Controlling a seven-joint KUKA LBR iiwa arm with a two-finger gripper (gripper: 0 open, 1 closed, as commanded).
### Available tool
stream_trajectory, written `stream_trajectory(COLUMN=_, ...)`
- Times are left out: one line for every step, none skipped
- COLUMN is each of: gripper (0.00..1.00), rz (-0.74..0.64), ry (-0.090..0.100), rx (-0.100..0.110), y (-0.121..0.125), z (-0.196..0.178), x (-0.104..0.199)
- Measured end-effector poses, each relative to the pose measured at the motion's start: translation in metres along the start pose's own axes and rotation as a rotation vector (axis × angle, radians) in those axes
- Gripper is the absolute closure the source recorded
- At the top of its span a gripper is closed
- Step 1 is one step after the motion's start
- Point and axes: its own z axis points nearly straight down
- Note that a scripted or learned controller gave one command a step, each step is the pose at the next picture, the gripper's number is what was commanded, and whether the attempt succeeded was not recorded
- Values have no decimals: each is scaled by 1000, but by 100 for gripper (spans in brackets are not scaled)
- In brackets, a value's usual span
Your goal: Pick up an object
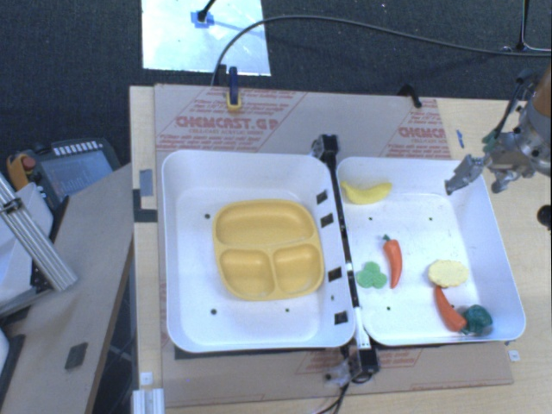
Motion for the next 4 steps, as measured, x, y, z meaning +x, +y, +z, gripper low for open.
stream_trajectory(gripper=0, rz=-3, ry=-3, rx=-12, y=2, z=-7, x=1)
stream_trajectory(gripper=0, rz=-2, ry=-2, rx=-9, y=-2, z=37, x=6)
stream_trajectory(gripper=0, rz=-1, ry=-1, rx=-7, y=-2, z=100, x=6)
stream_trajectory(gripper=0, rz=-1, ry=-1, rx=-7, y=-10, z=149, x=12)
